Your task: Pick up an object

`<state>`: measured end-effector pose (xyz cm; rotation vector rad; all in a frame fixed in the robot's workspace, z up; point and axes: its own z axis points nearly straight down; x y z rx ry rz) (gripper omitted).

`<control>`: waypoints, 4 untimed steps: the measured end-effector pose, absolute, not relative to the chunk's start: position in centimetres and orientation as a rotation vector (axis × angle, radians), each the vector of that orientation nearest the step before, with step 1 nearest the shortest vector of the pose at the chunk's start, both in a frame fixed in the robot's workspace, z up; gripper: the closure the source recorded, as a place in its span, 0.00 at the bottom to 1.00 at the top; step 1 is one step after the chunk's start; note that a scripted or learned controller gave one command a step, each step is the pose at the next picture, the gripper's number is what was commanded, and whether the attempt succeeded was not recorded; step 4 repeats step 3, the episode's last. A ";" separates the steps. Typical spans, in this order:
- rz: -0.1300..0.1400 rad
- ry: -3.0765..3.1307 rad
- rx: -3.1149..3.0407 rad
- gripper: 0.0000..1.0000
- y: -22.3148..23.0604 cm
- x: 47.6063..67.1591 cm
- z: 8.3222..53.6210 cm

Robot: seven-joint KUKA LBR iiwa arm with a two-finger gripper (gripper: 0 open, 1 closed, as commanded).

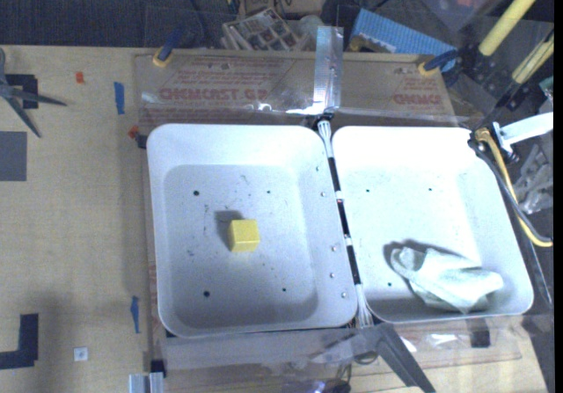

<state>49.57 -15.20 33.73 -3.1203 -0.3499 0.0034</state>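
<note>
One yellow block (244, 235) (one crumpled cloth (447, 277))

- Two shallow white bins are sitting side by side on the bench, the left bin (176, 154) and the right bin (396, 154) touching along a middle seam.
- A clear plastic sheet (264, 88) with red lettering is lying just behind the bins.
- Blue tape strips (119, 98) are sticking to the wooden bench top (70, 233).
- A yellow bar (519, 0) is slanting across the far right corner.
</note>
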 end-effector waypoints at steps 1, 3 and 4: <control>0.004 -0.346 -3.121 1.00 -15.3 49.6 34.7; 0.004 -0.342 -3.121 0.00 -15.5 49.6 35.7; 0.004 -0.342 -3.121 0.00 -15.5 49.6 35.7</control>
